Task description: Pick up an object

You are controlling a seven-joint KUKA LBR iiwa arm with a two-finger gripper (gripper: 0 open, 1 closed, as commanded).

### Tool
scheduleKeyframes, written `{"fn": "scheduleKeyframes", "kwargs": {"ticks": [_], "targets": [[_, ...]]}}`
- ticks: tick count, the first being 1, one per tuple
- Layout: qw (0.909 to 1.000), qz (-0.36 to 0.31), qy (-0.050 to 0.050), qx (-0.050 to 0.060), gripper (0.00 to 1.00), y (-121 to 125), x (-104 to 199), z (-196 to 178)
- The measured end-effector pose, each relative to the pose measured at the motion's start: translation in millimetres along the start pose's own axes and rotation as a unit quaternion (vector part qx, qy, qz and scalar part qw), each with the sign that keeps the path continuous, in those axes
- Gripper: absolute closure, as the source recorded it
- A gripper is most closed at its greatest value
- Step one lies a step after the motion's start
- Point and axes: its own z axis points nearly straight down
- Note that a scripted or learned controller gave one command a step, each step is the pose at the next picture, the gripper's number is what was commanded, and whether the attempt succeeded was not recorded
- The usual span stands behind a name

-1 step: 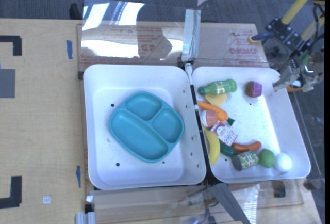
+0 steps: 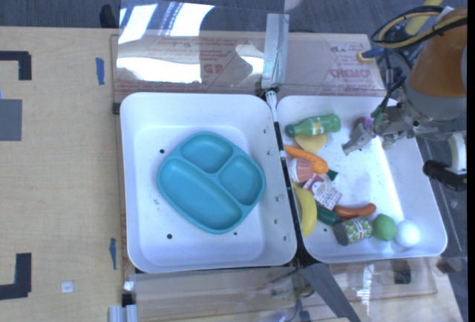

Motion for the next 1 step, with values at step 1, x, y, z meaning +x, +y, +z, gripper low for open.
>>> {"fn": "scheduleKeyframes", "kwargs": {"ticks": [1], "targets": [[0.998,-0.062,-0.003,-0.007,0.0,23.5,50.3,69.4]]}}
